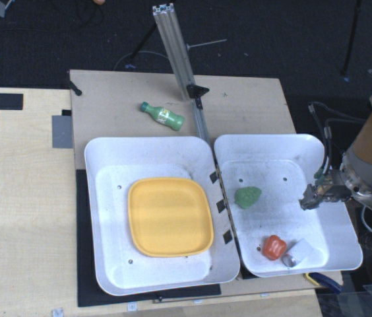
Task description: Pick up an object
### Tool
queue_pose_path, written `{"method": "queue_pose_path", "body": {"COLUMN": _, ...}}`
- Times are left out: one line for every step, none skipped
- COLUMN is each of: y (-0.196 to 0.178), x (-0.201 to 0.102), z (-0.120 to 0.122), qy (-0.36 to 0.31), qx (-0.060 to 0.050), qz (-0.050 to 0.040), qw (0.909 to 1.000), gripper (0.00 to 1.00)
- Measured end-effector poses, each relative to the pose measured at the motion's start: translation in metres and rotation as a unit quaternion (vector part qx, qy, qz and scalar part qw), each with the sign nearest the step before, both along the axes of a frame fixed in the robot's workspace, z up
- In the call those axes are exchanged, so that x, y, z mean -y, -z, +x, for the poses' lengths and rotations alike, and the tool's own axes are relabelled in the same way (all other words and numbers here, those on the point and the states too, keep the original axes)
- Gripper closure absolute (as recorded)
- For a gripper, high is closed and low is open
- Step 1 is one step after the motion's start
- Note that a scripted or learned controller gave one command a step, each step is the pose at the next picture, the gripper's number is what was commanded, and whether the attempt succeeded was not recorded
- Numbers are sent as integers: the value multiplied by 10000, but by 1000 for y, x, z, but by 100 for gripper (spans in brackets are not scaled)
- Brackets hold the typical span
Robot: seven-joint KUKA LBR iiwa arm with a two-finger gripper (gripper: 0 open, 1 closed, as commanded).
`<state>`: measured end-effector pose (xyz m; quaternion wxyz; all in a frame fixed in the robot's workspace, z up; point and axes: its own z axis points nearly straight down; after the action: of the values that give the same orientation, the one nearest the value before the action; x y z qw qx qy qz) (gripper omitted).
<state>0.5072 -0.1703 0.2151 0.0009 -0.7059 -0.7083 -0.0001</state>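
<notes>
A: Red object (274, 246), low in the right bin (285, 152) near its front wall — that looks the likeliest pick. A small pale grey piece (290, 259) lies just beside it.

B: Which way does it run?

A: It's lumpy and nearly round; I can't make out a long axis or a pointing end. The green lump (248, 196) nearer the divider is much the same.

B: And the gripper (310, 199)?

A: At the bin's right side, apart from both. Whether it's spread or pressed together I cannot tell; nothing shows in its grasp.

B: So, the approach step.

A: I'd judge so. Next it must travel over a target, then descend.
</notes>
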Motion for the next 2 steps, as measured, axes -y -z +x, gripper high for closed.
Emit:
{"method": "queue_pose_path", "body": {"y": 2, "x": -60, "z": 0, "qy": -3, "qx": 1, "qz": 0, "qw": 10000, "gripper": 100}}
{"method": "queue_pose_path", "body": {"y": 0, "x": -112, "z": 15, "qy": -3, "qx": 4, "qz": -2, "qw": 10000, "gripper": 100}}
